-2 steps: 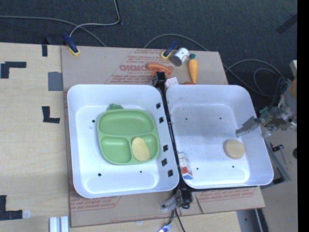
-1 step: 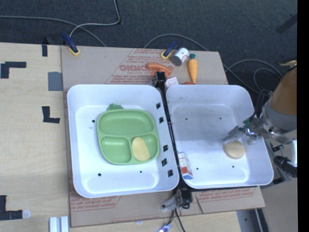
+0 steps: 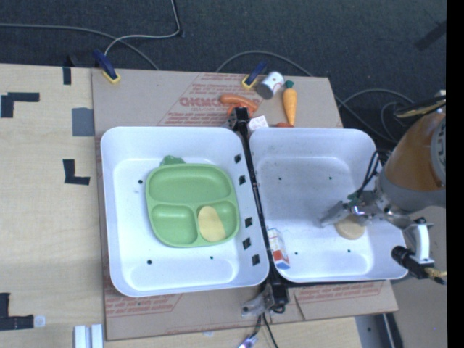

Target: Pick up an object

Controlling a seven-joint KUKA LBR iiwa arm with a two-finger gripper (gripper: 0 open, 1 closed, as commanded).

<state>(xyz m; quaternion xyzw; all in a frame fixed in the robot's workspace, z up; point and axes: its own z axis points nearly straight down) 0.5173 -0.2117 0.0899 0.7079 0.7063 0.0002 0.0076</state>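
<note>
Carton: we see a small white carton with red and blue print against the right bin's left wall, at the near end; its writing is too small for us to read.
Gripper: we find the gripper low in the right bin, reaching in from the right under the grey arm with its orange band.
Fingers: we make out grey fingers pointing left, but we cannot tell how far apart they stand, nor whether they clasp anything.
Task's thing: we see a tan rounded piece on the bin floor, just beside the fingers, on their near right side, partly under the wrist.
Green plate: we note a divided green plate in the left bin, with a yellow piece in its near right compartment.
Cardboard: we read mirrored red print on the cardboard under the bins; the letters are unclear.
Far edge: we spot a toy carrot and a white cup beyond the bins.
</note>
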